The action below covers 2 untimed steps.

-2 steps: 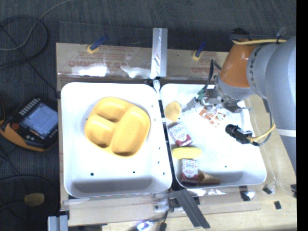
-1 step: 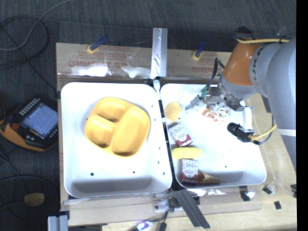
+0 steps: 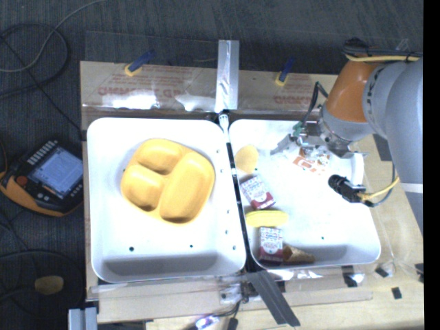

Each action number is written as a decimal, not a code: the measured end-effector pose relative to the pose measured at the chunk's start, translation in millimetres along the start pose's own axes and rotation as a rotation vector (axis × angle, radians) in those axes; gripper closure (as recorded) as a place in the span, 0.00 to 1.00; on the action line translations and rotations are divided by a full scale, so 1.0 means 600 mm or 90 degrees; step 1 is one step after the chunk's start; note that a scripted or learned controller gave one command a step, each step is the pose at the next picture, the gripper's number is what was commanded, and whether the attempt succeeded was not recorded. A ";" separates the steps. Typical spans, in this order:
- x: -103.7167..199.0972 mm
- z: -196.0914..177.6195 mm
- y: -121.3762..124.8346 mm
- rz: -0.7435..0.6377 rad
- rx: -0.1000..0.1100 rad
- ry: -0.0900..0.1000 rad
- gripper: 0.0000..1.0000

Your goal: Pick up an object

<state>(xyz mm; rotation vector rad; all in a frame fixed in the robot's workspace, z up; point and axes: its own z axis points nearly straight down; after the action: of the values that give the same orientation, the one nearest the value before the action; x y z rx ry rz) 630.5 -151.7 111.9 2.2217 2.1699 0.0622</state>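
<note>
My gripper (image 3: 297, 141) hangs low over the back of the right bin (image 3: 357, 243), below the arm's orange band (image 3: 349, 95). A small red-and-white packet (image 3: 311, 161) lies just beneath and beside it; whether it is touched I cannot tell. Along the right bin's left side sit a round pale yellow piece (image 3: 246, 158), a red packet (image 3: 258, 192), a yellow banana-shaped piece (image 3: 267, 218), another red packet (image 3: 270, 243) and a brown piece (image 3: 297, 256). A large lumpy yellow object (image 3: 167, 179) lies in the left bin (image 3: 103, 253).
The divider between the bins (image 3: 236, 205) runs close to the row of small items. A black cable plug (image 3: 346, 188) hangs from the arm over the right bin's right part. A handheld pendant (image 3: 45, 177) lies off the bench at left.
</note>
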 end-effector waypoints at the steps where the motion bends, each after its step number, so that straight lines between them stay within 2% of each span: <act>1: -0.012 0.002 0.011 0.006 0.001 -0.003 0.00; 2: -0.021 -0.023 0.017 0.007 -0.007 -0.010 1.00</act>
<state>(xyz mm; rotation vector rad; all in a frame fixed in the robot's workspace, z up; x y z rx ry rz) 639.7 -164.5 126.2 2.2210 2.1436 0.0567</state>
